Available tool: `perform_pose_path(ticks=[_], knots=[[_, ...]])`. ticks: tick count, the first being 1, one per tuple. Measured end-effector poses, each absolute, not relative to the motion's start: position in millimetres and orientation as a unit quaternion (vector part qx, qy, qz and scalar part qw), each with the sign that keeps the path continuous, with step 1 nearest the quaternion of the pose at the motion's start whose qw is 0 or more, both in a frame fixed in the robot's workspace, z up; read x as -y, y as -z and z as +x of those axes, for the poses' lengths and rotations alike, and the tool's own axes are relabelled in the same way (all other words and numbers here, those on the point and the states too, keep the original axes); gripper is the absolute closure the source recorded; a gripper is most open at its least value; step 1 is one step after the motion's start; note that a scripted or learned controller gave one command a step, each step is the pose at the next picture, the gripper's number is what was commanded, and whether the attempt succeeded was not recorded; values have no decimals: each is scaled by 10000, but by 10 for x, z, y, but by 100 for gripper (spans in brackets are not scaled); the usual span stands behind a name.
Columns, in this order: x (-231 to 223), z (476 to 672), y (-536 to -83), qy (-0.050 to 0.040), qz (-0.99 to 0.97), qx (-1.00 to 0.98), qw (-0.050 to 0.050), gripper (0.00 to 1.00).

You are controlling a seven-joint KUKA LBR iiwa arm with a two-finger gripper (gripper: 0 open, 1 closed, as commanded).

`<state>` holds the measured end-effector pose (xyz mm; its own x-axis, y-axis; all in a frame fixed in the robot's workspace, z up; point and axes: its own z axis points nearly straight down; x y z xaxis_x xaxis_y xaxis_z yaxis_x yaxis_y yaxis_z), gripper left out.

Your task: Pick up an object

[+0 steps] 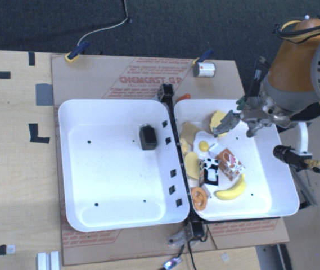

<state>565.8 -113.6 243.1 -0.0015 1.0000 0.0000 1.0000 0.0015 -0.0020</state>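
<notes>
now | bins (70, 151): 2 | left: 1 dark block (148, 137) | banana (231, 189): 1 | jaws (237, 126) open, holding nothing

High fixed camera (seemingly distant) overlooks both bins (70, 151).

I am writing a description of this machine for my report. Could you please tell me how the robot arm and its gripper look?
The grey robot arm carries a broad, rounded orange band near the wrist. The gripper is dull grey metal with two slim dark fingers. A black cable loops over the orange band.
</notes>
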Motion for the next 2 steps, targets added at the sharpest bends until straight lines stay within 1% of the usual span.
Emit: perform_pose_path(ticks=[1, 2], knots=[[1551, 6192, -1450, -27, -7072, 7070, 14, 0], [1512, 6696, -810, 1, -7058, 7084, -1, 0]])
